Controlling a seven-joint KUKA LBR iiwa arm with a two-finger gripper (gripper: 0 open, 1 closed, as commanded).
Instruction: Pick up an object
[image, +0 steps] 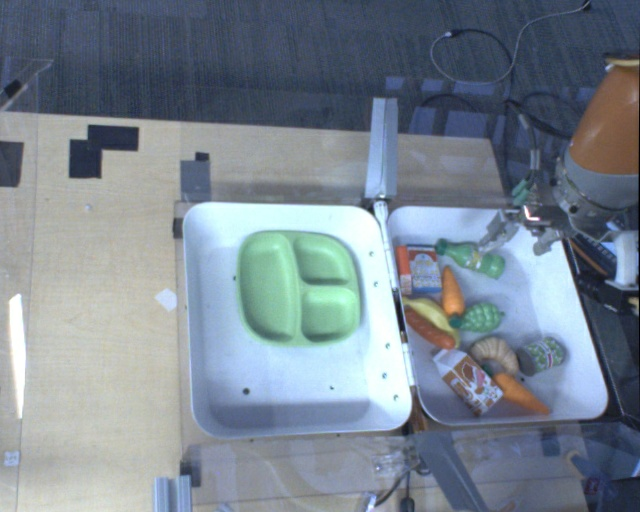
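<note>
At the right bin's (590, 340) twelve o'clock edge lay a green bottle (473, 259), and the gripper (519, 229) hovered just beside it at about two o'clock, fingers spread apart with nothing between them. Below the bottle, toward six o'clock, sat a carton (424, 271), a carrot (452, 291), a banana (430, 313), green grapes (479, 318), a croissant (495, 353) and a can (543, 354). At nine o'clock, the left bin (215, 390) held a green tray (298, 286).

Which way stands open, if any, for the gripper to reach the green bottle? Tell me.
Probably yes, from above: the gripper hangs just right of the green bottle, which lies at the right bin's back with nothing over it.
</note>
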